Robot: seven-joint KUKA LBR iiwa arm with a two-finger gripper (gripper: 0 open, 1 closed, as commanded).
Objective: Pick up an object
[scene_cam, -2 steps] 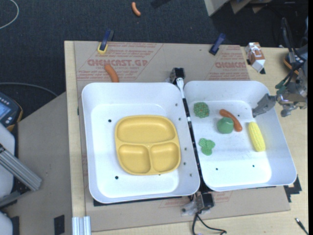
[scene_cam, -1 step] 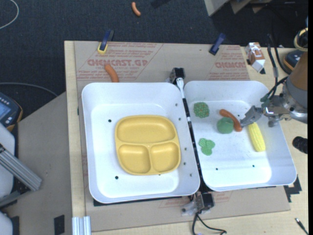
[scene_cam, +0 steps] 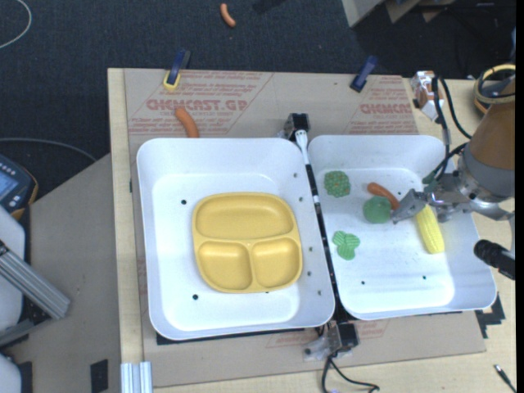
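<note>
Yellow corn cob [scene_cam: 431,229] lies in the right bin [scene_cam: 393,297] just beside the gripper [scene_cam: 407,205], finger spread unreadable; crowded carrot [scene_cam: 380,191] and green ball [scene_cam: 377,210] could foul the grasp.

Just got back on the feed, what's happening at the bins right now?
The grey arm's pincer is low in the right white bin, among the toy food. Its tip sits by the small orange carrot-like piece and the round green toy, with the yellow corn cob beside it. Nothing looks lifted yet. The left white bin holds a yellow divided plate.
</note>
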